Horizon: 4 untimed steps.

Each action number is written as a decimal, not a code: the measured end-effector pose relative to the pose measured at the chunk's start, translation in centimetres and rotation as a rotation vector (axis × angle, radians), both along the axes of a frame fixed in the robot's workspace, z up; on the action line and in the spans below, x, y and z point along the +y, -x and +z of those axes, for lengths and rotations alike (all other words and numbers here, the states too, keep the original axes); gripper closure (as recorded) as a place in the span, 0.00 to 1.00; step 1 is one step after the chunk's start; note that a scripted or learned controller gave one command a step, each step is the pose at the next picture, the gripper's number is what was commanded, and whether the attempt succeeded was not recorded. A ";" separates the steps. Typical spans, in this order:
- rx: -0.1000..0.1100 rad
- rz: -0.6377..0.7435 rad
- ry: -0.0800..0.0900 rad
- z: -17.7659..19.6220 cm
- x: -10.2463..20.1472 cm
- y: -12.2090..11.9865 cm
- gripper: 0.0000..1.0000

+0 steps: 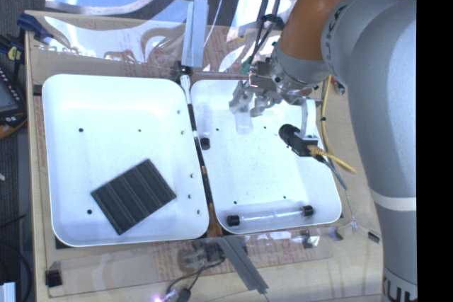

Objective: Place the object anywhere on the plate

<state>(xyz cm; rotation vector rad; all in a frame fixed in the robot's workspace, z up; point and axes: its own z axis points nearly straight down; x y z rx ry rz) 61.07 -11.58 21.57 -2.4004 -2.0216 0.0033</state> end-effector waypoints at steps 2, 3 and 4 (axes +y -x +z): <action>0.003 0.071 0.000 -1.6 11.6 10.6 1.00; 0.002 0.535 0.000 -3.7 28.5 13.6 1.00; 0.002 0.527 -0.001 -2.5 19.0 13.2 1.00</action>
